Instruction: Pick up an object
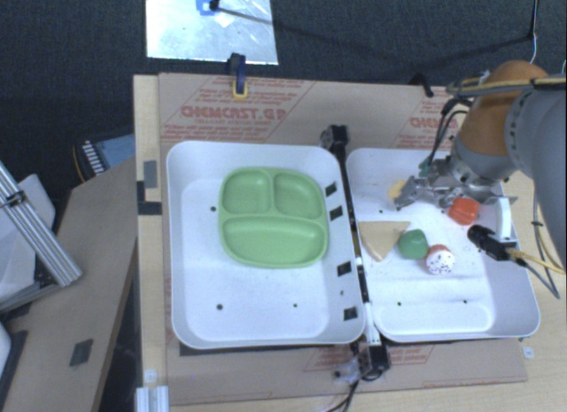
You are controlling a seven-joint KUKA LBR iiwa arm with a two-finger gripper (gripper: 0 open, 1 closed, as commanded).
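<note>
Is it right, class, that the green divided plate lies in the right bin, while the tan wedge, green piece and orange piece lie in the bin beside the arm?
Not quite. The camera view shows the green divided plate in the left bin, not the right. The tan wedge, green piece and orange piece do lie in the right bin, beside the arm.

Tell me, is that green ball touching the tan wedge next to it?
Touching. The camera view shows the green ball pressed against the tan wedge's right edge, with no white bin floor between them.

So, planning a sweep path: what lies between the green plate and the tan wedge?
In the camera view, the two bins' adjoining rims with black clips lie between the green plate and the tan wedge; otherwise bare white floor.
</note>
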